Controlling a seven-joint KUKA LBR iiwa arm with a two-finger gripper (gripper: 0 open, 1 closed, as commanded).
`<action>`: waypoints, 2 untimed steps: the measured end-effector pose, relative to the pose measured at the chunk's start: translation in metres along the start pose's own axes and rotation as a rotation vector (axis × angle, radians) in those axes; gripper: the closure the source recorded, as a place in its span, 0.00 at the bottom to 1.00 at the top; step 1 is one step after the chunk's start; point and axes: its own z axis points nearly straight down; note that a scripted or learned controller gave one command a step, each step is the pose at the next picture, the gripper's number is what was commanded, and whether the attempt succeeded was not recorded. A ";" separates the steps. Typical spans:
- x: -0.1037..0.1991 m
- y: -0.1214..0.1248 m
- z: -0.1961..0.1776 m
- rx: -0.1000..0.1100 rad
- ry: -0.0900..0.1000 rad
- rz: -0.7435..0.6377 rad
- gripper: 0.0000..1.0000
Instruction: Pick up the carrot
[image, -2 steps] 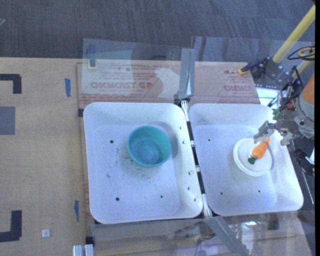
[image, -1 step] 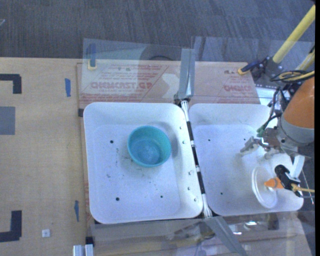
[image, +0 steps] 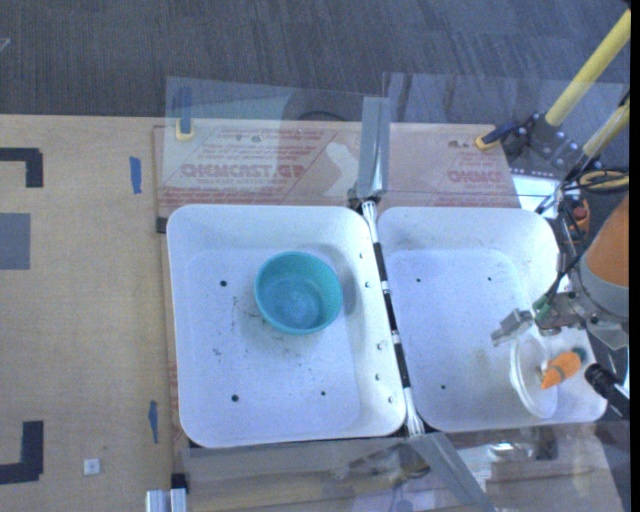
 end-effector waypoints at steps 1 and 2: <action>0.013 -0.026 -0.021 0.002 0.003 -0.125 0.00; 0.053 -0.025 0.022 0.006 -0.004 -0.387 0.00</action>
